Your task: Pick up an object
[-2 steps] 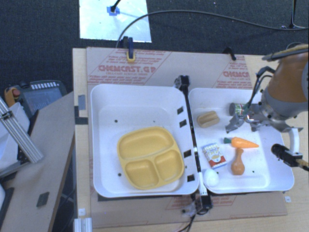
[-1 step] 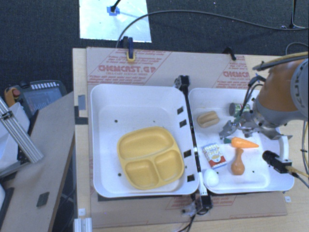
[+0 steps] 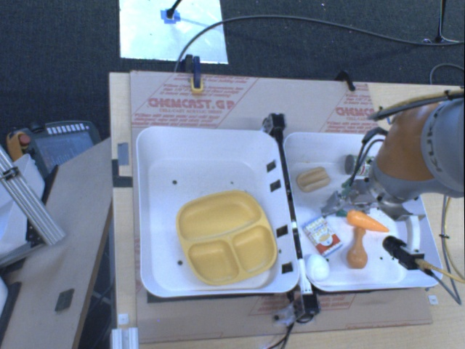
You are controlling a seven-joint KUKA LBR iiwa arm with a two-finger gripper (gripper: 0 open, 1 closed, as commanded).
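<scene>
My gripper (image 3: pixel 340 202) is low over the middle of the right bin (image 3: pixel 330 145), on the grey arm with the orange band (image 3: pixel 404 147) that reaches in from the right. An orange carrot (image 3: pixel 368 222) lies just to its right and below, close to the wrist. A tan bread roll (image 3: pixel 312 179) lies up and to the left of the gripper. A small red and white carton (image 3: pixel 322 235) sits below it. A tan wooden piece (image 3: pixel 357 252) stands under the carrot, and a white egg (image 3: pixel 317 267) rests in the bin's front left corner.
The left bin (image 3: pixel 163 158) holds a yellow divided tray (image 3: pixel 226 235) at its front. A black clipped divider (image 3: pixel 283 195) runs between the two bins. A grey bench with a handheld controller (image 3: pixel 62 145) stands at the left.
</scene>
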